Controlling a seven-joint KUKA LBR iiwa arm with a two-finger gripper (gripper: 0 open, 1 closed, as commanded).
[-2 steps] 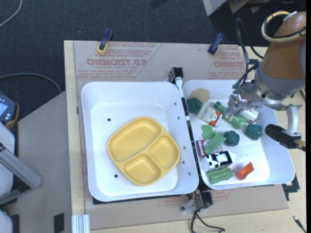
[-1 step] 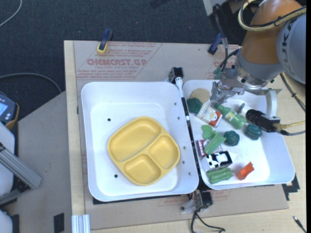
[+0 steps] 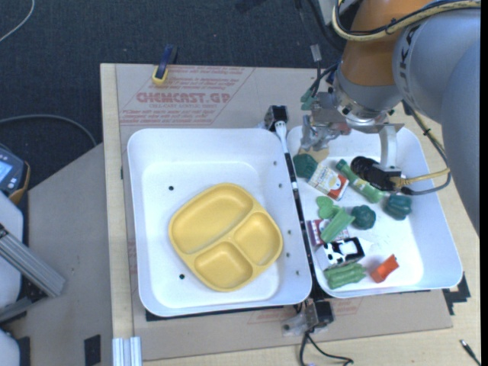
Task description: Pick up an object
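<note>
A dark carpet (image 3: pixel 69 44) lies around the bench, with a cable (image 3: pixel 23 10) at ten o'clock. The brown board (image 3: pixel 191 94) carries red print and a yellow clip (image 3: pixel 162 72) at its far edge. The left bin (image 3: pixel 145 204) holds a yellow divided plate (image 3: pixel 225 237) at its middle. The right bin (image 3: pixel 438 242) holds a heap of small toys: a green block (image 3: pixel 345 274) at six o'clock, an orange piece (image 3: pixel 385 268) beside it, a teal lump (image 3: pixel 364 217) near the centre. The gripper (image 3: pixel 314 137) hangs over that bin's eleven o'clock corner; how its jaws stand cannot be made out.
</note>
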